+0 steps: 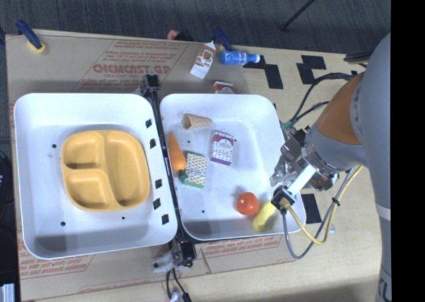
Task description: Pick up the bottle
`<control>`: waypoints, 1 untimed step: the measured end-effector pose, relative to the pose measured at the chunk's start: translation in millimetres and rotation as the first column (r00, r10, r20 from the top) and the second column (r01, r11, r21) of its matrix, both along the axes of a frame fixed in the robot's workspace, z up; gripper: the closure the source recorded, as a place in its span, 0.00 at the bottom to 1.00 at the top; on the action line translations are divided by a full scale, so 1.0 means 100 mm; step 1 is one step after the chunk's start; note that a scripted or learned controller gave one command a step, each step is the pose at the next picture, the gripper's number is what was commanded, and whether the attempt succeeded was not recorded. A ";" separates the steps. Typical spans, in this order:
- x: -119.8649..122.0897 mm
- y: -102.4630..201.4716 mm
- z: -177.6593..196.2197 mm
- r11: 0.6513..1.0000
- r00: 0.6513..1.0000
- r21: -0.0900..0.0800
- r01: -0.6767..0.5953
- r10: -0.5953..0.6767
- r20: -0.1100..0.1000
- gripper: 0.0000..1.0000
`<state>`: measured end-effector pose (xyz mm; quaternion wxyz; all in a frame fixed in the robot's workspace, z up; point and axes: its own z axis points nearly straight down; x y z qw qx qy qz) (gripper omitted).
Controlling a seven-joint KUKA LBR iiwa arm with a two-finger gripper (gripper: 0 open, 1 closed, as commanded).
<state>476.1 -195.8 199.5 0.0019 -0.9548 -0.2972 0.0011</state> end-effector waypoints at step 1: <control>0.00 -0.15 -0.03 0.947 0.947 0.000 0.322 -0.322 -0.002 1.00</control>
